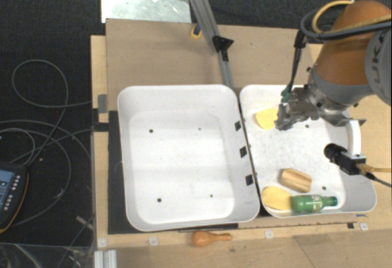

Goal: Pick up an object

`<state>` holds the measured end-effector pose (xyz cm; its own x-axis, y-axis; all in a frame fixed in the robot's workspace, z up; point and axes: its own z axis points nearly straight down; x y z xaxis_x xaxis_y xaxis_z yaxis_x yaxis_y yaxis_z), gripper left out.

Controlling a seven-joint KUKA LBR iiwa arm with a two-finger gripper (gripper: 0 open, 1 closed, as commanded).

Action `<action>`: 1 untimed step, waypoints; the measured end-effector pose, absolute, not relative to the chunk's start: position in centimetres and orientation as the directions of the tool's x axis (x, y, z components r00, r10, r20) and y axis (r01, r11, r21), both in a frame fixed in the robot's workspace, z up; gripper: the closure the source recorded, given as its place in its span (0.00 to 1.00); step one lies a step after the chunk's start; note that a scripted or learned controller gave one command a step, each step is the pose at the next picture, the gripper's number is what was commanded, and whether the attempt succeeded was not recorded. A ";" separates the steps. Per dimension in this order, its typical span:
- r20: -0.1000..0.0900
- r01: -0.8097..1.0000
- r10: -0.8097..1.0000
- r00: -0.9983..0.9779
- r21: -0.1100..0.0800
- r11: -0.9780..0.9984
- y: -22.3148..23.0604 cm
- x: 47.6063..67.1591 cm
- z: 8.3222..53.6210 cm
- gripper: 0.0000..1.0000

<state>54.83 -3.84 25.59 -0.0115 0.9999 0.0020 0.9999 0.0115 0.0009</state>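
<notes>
Yellow piece (266,119), touching tool (285,122), right bin (367,196)

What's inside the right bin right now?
In the right bin: a yellow piece under the gripper, a tan block, a green bottle and another yellow piece. The arm hides the far right corner.

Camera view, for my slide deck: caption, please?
Arm's tool poised by a yellow piece in the right bin; green bottle near its front.
</notes>
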 end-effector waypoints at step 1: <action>0.002 1.000 1.000 -0.012 0.003 0.012 1.5 56.0 26.1 1.00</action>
